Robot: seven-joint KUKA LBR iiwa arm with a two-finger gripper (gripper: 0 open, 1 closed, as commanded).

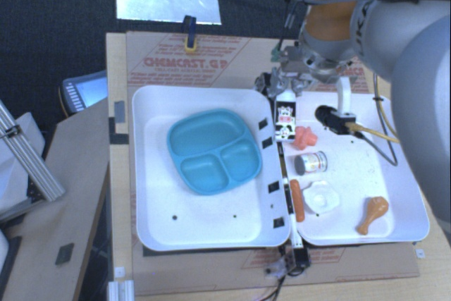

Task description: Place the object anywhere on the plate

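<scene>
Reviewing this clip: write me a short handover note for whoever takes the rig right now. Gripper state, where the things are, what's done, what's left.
Gripper: at the far left corner of the right bin, directly over a small black-and-white carton by the divider; finger state can't be read from here.
Blue divided plate: in the left bin, nothing on it.
Right bin also holds a pink toy, a small can, a hot dog, a fried egg and a drumstick.
Done: no object on the plate yet.
Left: secure one object, carry it across, set it on the plate.
</scene>
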